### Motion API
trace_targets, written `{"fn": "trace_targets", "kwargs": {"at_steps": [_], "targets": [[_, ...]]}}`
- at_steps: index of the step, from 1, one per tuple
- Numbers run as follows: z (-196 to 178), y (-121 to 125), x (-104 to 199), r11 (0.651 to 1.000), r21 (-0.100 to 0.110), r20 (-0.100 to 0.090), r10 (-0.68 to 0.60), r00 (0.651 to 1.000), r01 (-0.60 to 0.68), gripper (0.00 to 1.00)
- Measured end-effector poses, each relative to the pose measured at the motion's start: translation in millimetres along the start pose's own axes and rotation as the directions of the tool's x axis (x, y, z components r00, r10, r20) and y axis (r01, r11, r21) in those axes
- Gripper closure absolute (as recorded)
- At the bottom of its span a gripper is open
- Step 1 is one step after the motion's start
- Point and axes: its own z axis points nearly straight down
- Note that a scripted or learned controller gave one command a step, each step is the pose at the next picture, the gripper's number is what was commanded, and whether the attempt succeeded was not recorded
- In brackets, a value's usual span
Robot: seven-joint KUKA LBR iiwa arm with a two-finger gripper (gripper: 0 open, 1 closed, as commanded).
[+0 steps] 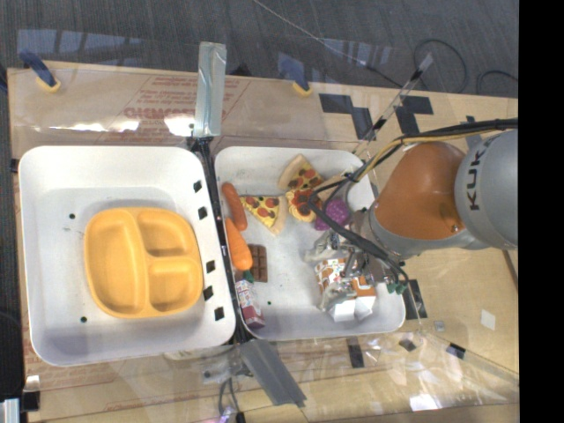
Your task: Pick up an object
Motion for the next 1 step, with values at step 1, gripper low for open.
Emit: {"fn": "trace_targets", "kwargs": {"at_steps": [1], "targets": [[-7.9,2.5,-0.8,1.000,-0.002,-0.003,-0.008,1.000,0.008,1.00]]}}
